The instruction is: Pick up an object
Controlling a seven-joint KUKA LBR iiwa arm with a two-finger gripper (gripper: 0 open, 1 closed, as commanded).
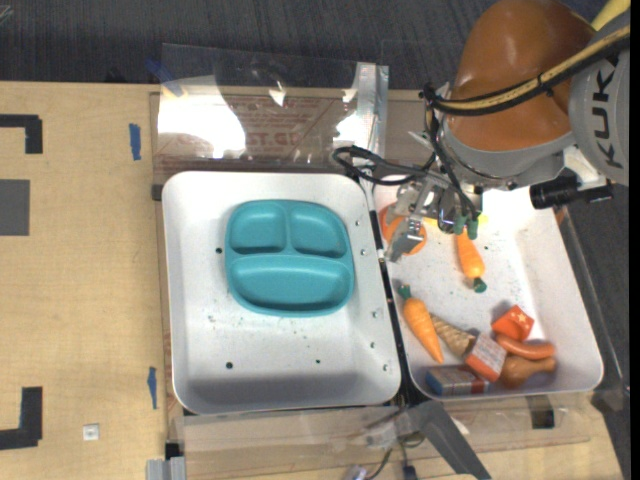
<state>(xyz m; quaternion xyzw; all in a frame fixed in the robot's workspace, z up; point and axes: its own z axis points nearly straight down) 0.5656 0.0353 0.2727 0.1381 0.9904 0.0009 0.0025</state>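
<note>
My gripper (404, 226) hangs low over the far left corner of the right bin (580, 318), under the arm's orange band. A small orange object (415, 236) lies right at its tip, partly hidden by it. I cannot make out whether the object is gripped or just lying beneath. A short carrot (468, 256) lies just to the right of the gripper. A second carrot (422, 328) lies nearer the front. In the left bin (190, 298) rests a teal divided plate (290, 258).
At the right bin's front right corner sit a red piece (513, 321), a sausage (527, 349), a brown cone (456, 340) and a small box (455, 379). A clear plastic sheet (270, 113) stands behind the left bin. Cables (360, 160) hang near the wrist.
</note>
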